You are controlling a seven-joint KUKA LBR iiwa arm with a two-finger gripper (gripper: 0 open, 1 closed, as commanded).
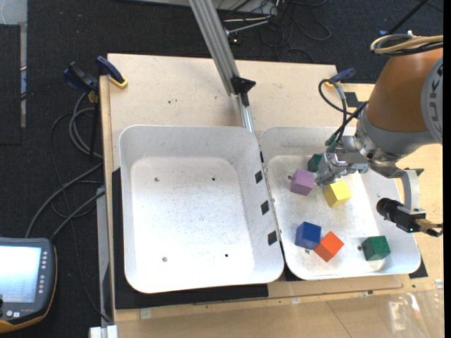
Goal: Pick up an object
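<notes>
Pincer (329, 169) (jaw state indiscernible) hovers over the right bin (282, 141); wooden bench (183, 90), dark floor with cables (63, 182).

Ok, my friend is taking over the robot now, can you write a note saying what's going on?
Pincer: low in the right bin, between the purple cube and yellow cube; whether it grips anything can't be told.
Also in that bin: blue cube touching orange cube, green cube near the front corner, and a small dark green piece by the pincer.
Done: nothing visibly lifted.
Left: grab one object and raise it.
</notes>
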